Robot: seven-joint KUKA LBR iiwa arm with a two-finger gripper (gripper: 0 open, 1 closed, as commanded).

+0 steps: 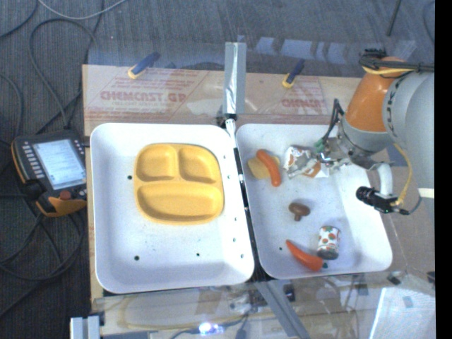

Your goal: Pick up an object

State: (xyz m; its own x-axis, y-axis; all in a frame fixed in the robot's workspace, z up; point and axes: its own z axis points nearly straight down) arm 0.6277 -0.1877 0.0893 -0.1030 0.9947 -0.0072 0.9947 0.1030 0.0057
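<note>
The worktop is seen from above, covered by a brown printed sheet, and two shallow white bins are carried on it side by side. The left bin is occupied by a yellow divided tray, which is laid flat in its upper middle part. The right bin is reached from the right by the grey arm, whose orange band is seen above the wrist.

The gripper is lowered at the upper right of the right bin, just beside a crumpled white wrapper. Whether the jaws are apart or together cannot be told, since they are hidden among cables and the wrapper's folds.

Loose things are scattered in the right bin. An orange sausage-shaped piece is laid near the upper left, touching a small yellowish piece. An orange-red carrot-like piece is placed near the lower edge, with a small printed can just beside it. A small brown mushroom-like piece is set in the middle, apart from the others.

A handheld control pendant is placed on the floor to the left.
</note>
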